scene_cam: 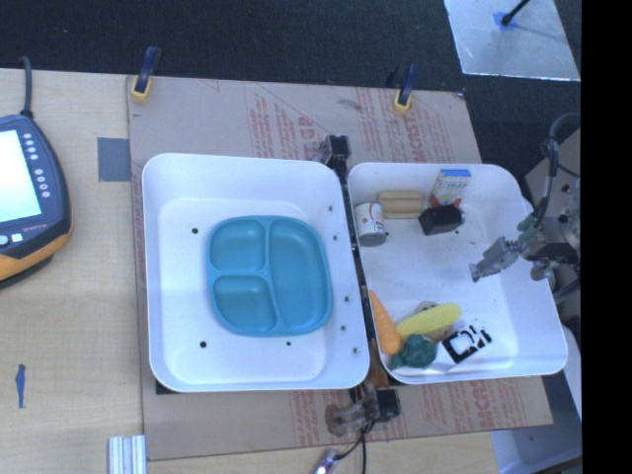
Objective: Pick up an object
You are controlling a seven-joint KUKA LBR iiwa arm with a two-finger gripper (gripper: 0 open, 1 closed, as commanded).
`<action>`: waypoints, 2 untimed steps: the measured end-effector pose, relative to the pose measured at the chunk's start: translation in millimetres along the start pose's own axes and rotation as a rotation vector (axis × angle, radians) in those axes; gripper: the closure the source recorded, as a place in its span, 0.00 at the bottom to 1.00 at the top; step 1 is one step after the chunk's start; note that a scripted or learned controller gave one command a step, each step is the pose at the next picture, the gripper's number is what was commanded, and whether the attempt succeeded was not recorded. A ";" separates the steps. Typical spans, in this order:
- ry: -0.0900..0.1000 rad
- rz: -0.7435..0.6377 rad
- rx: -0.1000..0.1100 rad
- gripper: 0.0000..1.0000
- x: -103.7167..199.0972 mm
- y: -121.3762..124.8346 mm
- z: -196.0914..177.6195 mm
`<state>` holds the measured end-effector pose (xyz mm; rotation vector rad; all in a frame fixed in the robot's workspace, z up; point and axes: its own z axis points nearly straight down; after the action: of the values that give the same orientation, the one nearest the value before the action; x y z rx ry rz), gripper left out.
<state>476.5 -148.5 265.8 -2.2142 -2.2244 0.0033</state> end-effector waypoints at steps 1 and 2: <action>-0.001 -0.001 0.003 0.00 -31.6 49.6 129.3; -0.002 -0.002 0.001 0.00 -7.0 133.2 174.0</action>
<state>609.2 -154.7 91.3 -2.2120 -2.2274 0.0069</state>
